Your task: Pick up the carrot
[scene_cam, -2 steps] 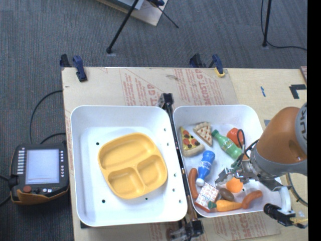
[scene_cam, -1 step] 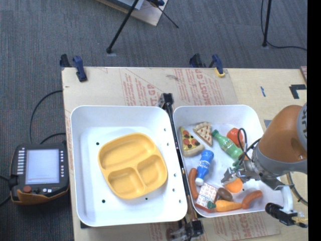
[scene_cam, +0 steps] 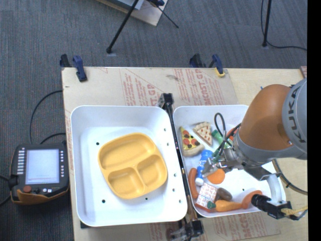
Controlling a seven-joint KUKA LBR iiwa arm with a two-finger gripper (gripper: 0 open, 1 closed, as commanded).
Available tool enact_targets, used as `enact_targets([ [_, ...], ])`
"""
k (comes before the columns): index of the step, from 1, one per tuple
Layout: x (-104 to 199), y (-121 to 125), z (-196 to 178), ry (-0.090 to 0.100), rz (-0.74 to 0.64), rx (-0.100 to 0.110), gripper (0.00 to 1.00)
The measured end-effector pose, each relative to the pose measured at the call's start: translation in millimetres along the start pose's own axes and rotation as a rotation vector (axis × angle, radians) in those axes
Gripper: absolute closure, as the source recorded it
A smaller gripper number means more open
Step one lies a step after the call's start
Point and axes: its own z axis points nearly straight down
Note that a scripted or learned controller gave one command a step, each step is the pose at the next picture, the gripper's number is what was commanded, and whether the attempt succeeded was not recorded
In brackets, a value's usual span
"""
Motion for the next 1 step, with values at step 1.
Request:
enact_targets([
  [1, 57.0, 2.4, 3.7, -0.004, 0.266, 0.008, 1.0],
])
